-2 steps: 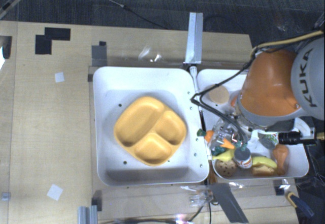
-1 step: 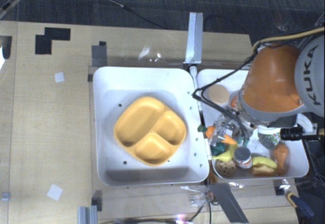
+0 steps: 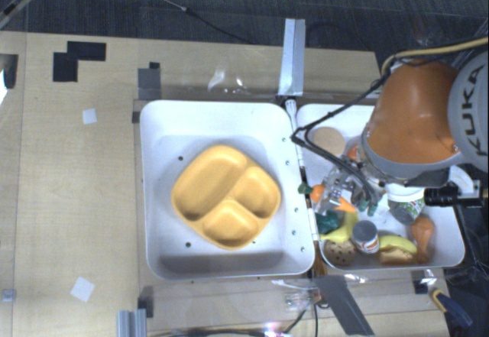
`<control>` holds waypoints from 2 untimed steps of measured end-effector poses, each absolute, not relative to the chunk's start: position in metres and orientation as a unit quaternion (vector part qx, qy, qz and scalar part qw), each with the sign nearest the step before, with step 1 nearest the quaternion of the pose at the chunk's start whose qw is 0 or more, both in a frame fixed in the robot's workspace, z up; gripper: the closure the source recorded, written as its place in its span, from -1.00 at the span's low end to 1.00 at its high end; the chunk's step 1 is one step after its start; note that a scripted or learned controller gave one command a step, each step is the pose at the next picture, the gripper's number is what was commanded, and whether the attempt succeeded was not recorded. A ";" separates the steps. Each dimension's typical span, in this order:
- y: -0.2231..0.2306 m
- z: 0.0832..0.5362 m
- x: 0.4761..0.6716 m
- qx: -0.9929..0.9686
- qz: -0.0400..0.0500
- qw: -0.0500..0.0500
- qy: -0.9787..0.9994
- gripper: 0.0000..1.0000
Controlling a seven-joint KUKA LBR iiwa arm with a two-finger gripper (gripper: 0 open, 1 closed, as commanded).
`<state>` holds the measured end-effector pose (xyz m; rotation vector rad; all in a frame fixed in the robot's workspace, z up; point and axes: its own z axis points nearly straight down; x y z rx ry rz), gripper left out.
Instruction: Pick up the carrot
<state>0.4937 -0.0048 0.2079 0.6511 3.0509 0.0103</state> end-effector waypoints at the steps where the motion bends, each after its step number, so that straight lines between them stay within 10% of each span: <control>1: -0.004 0.219 0.496 0.206 0.004 0.014 0.978 1.00; 2: 0.003 0.242 0.490 -0.125 0.000 0.006 0.992 1.00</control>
